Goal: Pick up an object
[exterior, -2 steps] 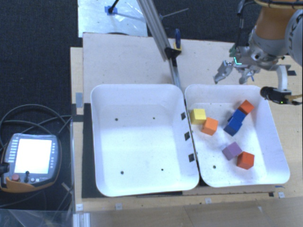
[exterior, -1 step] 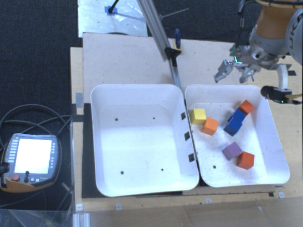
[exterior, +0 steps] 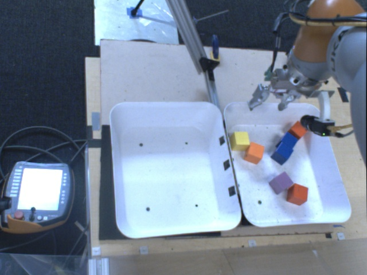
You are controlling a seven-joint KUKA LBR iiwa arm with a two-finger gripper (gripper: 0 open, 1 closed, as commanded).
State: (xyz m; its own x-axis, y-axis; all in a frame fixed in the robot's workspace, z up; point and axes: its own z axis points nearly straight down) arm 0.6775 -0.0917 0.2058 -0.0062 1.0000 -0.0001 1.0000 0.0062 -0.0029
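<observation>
Over the right bin's far rim, jaws spread, empty. Blocks lie below, blue touching orange: a descent there risks nudging both or clipping the rim.

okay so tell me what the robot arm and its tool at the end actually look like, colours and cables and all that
The arm is grey and rounded, with a glossy orange band above the wrist. Black cables loop around that orange section and run down its side. Below it sits a metallic silver-grey tool with thin finger-like parts. No markings or lettering are legible at this size.
</observation>
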